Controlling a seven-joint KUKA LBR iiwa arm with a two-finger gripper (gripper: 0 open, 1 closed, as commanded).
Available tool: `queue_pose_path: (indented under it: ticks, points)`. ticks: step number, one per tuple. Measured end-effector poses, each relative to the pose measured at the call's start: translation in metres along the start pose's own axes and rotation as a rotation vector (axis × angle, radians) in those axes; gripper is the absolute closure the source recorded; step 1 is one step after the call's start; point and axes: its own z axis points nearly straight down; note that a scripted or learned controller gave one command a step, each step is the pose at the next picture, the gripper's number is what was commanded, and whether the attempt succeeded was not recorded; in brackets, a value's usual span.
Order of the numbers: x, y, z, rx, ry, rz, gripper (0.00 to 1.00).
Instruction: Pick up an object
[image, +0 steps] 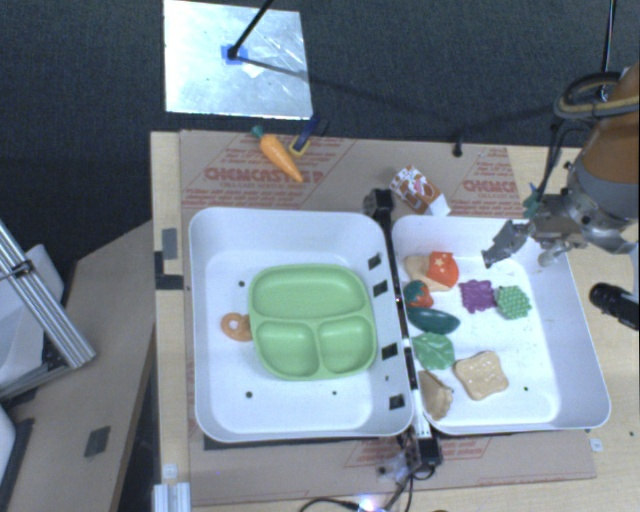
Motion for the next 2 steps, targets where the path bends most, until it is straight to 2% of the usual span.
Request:
queue_pose_path:
  ticks: [1,2]
  points:
    - [0.000,0.002,-0.006,-0.010,-0.002,-0.002,0.00]
    - [0.010,0.000,0.048,-0.006,0.000,-0.001,0.00]
